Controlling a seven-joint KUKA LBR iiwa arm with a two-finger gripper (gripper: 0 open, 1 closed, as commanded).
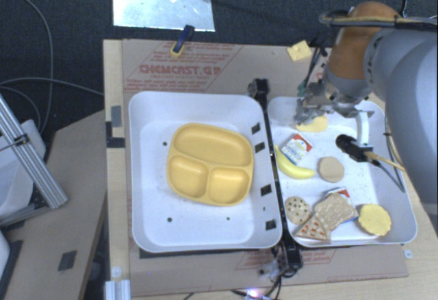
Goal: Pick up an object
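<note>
The grey arm with its orange band (356,45) is reached in over the right-hand shallow white bin (404,213), while the left-hand white bin (147,175) carries a yellow three-compartment plastic tray (209,163). The hand (311,114) is set low at the right bin's far end, directly over a small pale yellow flat piece (316,125); whether it is wide or narrow cannot be told. That piece is judged light, stiff and thin, best pinched across its short edges, though slipping is likely.
</note>
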